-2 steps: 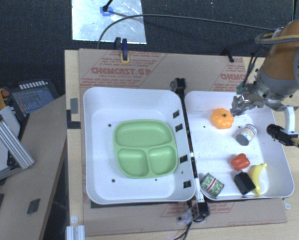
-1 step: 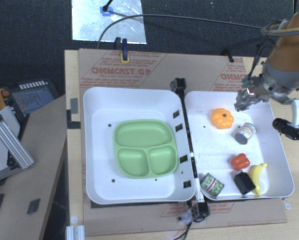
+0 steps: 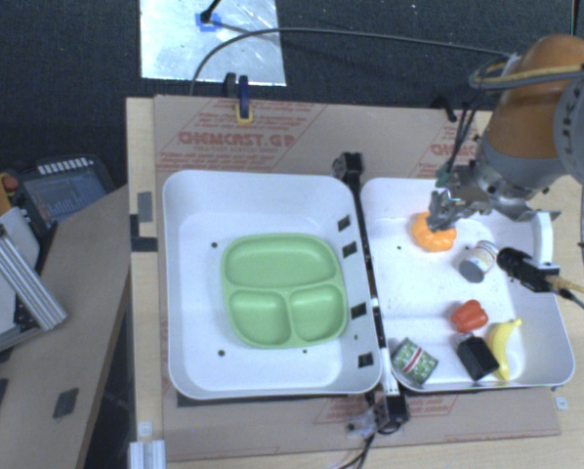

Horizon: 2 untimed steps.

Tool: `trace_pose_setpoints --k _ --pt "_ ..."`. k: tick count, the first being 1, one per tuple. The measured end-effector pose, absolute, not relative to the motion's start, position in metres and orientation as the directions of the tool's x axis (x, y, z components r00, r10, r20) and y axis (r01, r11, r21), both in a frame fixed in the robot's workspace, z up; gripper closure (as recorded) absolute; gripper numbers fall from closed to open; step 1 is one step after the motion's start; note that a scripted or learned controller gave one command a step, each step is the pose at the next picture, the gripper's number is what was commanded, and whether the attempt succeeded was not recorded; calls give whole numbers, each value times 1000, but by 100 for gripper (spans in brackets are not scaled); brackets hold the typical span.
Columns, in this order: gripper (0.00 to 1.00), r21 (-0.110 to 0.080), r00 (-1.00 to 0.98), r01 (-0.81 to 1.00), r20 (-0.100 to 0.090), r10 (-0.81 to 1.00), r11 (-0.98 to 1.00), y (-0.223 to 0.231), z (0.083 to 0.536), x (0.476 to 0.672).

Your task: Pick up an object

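1. Nearest, a green packet [image 3: 413,361], a black block [image 3: 477,357] and a banana [image 3: 507,344] lay in the right bin [image 3: 409,291].
2. Farther back were a red pepper [image 3: 469,315] and a small tin [image 3: 479,261].
3. The claw [image 3: 441,212] was directly over the orange object [image 3: 434,234]; whether it was apart or together, I cannot tell.
4. The left bin [image 3: 189,291] held a green tray [image 3: 282,289].

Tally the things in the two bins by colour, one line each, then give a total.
Green: 2, the tray and packet
Orange: 1, the toy
Red: 1, the pepper
Yellow: 1, the banana
Black: 1, the block
Silver: 1, the can
Total: 7
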<state>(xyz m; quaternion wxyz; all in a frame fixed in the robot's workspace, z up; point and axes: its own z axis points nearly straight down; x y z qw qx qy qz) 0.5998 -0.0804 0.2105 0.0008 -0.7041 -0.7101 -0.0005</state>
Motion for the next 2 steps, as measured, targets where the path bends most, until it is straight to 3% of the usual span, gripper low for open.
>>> trace_pose_setpoints --k 1,2 --pt "100 1 -9 1000 2 1000 9 -31 223 585" --pt "100 -1 -10 1000 2 1000 10 27 222 559"
